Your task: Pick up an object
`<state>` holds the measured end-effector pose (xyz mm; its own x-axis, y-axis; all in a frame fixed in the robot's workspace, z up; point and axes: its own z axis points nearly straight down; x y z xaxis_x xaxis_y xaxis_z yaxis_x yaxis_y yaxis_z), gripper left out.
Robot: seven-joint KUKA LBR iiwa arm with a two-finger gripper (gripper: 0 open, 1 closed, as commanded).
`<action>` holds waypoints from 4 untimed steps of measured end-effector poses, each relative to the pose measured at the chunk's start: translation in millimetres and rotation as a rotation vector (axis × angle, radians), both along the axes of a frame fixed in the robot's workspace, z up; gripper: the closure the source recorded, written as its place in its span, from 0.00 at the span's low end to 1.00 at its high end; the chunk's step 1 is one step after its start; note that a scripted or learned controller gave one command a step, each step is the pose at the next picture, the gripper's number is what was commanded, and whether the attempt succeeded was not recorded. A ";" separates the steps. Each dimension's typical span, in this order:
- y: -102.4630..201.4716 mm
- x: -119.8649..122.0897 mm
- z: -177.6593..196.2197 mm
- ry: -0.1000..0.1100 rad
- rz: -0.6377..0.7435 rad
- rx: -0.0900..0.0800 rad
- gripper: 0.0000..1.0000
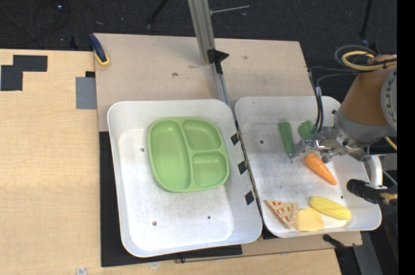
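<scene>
One hand — beside carrot.

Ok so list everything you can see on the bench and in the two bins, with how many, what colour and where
bins: 2, white, side by side on the bench
divided plate: 1, light green, three compartments, in the left bin
long green piece: 1, green, upper middle of the right bin
small round green item: 1, green, right bin, right of the long green piece, by the tool
carrot: 1, orange, right bin, just below the tool
corn cob: 1, yellow, near edge of the right bin
pale yellow piece: 1, yellow, beside the corn cob
pizza slice: 1, tan and red, left of the pale yellow piece
metal post: 1, silver, behind the bins
arm: 1, orange band, reaching in from the right
tool: 1, metallic, low over the right bin
</scene>
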<state>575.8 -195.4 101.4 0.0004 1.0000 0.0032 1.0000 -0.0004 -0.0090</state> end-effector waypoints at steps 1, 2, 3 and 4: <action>-1.7 1.4 13.7 -0.005 -0.002 -0.002 1.00; -1.8 -3.7 57.4 -0.010 -0.005 -0.004 1.00; 1.2 -3.7 120.5 -0.014 0.002 -0.005 1.00; 0.4 -2.7 173.9 -0.013 0.002 -0.005 1.00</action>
